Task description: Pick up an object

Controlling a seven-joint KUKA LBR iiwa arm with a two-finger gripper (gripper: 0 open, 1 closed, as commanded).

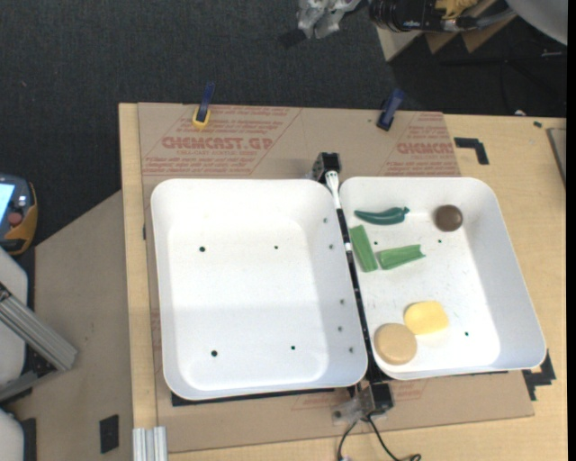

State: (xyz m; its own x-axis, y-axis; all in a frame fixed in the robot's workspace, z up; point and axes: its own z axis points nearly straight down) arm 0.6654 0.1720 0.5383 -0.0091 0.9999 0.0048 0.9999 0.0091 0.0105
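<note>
Block (426,317) and pepper (382,214) lay in a bin (486,279) far from the pincer (319,16), likely parked back for a clear look, open or closed I could not tell.

Both bins are plain white, the left bin (243,288) marked by a few small dark dots, and the right bin (504,270) holding a dark green pepper (382,215), two lighter green pieces (363,248) (400,257), a brown ball (447,217), a pale yellow block (426,318) and a tan round disc (395,343). They sit on a brown cardboard sheet (270,140) printed with faded red lettering, held by a blue and yellow clamp (204,106) and a dark blue clamp (391,109). Around it lies dark grey speckled carpet (81,63).
</note>
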